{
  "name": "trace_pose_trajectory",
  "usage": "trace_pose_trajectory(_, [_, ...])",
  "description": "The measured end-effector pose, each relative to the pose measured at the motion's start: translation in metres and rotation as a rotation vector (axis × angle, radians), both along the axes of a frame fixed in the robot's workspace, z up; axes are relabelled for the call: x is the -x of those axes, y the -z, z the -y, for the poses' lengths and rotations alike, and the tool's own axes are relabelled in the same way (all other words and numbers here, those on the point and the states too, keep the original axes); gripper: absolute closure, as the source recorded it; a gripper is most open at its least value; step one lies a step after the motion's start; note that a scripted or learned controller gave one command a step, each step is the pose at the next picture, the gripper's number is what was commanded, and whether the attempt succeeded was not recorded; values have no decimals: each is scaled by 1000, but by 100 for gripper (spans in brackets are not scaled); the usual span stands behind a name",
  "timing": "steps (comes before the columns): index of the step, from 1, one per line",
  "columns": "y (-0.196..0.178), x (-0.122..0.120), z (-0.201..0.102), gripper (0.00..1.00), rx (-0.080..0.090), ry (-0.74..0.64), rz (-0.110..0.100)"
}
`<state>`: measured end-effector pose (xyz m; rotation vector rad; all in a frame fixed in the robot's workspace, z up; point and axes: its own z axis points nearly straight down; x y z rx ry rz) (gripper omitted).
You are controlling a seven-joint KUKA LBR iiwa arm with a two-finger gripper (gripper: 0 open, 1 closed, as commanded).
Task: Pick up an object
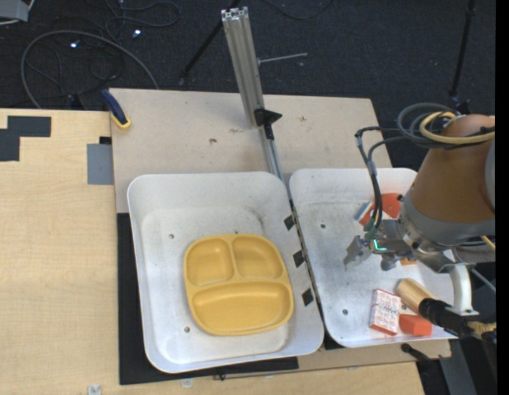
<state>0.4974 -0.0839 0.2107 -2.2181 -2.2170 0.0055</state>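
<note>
1. A pale bench top stands over a dark floor strewn with cables, and an aluminium post (pixel 240 60) rises behind the two bins.
2. The left bin (pixel 156 303) holds a yellow divided plate (pixel 236 285), which lies flat near the bin's middle.
3. The arm (pixel 452 183) reaches in from the right over the right bin (pixel 329 216).
4. The gripper (pixel 355 253) hangs low over a bare patch of the right bin's floor, about at its middle. I cannot tell whether it is set wide or narrow, and nothing shows in its grasp.
5. A red-and-white box (pixel 385 312) lies in the near right part of that bin, nearer the camera than the gripper and apart from it.
6. An orange block (pixel 416 326) lies just beside the box, on its right.
7. An orange object (pixel 390 206) lies toward the far side of the bin, beyond the gripper and partly hidden by the arm.
</note>
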Motion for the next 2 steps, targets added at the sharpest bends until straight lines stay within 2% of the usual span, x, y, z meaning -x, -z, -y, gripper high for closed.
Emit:
trace_pose_trajectory(1, [-1,0,0,0,0,0,2])
trace_pose_trajectory(2, [44,-3,4,0,0,0,-2])
